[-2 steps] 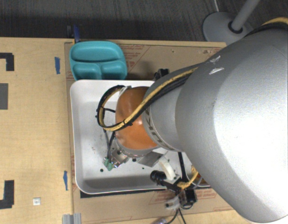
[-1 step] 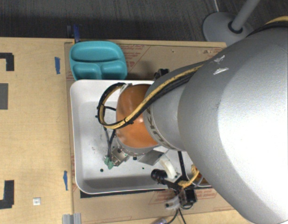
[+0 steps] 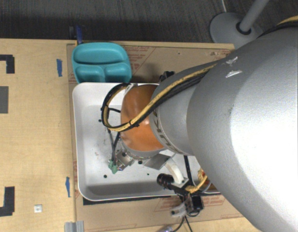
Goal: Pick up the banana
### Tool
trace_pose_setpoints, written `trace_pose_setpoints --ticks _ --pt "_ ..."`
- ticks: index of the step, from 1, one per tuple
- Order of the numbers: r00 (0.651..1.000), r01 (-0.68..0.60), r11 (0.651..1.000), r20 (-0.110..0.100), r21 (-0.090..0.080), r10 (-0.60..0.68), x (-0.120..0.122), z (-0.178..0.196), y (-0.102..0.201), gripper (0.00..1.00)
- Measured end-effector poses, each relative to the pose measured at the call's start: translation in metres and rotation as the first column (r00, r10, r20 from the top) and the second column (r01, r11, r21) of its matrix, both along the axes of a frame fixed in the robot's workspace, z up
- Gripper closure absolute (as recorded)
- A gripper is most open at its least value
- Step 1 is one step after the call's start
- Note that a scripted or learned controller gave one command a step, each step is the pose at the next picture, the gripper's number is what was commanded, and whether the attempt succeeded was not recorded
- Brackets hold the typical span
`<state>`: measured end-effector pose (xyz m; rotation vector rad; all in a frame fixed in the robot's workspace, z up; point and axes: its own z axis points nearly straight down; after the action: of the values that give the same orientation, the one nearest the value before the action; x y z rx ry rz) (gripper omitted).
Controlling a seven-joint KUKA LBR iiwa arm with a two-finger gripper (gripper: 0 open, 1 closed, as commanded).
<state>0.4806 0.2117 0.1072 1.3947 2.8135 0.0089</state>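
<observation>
My arm reaches in from the right and hangs low over the white bin [image 3: 83, 129]. Its orange band [image 3: 136, 117] and grey wrist cover the bin's middle and right. Below the band, the gripper's [image 3: 121, 161] metal base with a small green part pokes out just above the bin floor, near the front. The wrist hides what lies under it. Black and yellow cables [image 3: 112, 115] loop along the left side of the band. The bare bin floor to the left of the wrist shows just a few dark specks.
A teal divided tray [image 3: 101, 63] sits just behind the bin's far rim. The cardboard bench top [image 3: 33, 129] spreads to the left, marked with black shapes and blue tape. A grey stand base [image 3: 231, 27] rises at the back right.
</observation>
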Motion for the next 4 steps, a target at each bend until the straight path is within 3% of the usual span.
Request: trace_pose_setpoints --ticks 4 --pt "1.000 0.000 1.000 0.010 0.004 0.000 0.002 0.039 0.002 1.00"
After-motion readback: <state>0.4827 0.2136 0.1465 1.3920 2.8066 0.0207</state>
